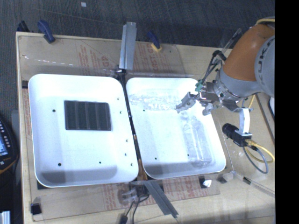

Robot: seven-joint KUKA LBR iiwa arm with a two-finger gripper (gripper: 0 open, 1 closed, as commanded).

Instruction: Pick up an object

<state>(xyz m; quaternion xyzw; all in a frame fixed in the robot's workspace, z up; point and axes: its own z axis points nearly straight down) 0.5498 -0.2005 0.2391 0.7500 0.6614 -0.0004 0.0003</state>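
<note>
My gripper [196, 106] hangs over the upper right part of the right bin [161, 169], open, with nothing between its fingers. Just below it a clear plastic bottle [196, 141] lies lengthwise along the bin's right side, hard to make out against the white floor. A crumpled clear plastic piece [150, 101] lies near the bin's far edge, left of the gripper. In the left bin [42, 167] a dark grey ribbed rectangular block [88, 115] lies flat, far from the gripper.
A metal bar [127, 45] stands at the far edge between the bins, and another [159, 202] at the near edge. Blue clamps [46, 31] hold the bench board at the back. A yellow cable [260, 154] loops right of the right bin.
</note>
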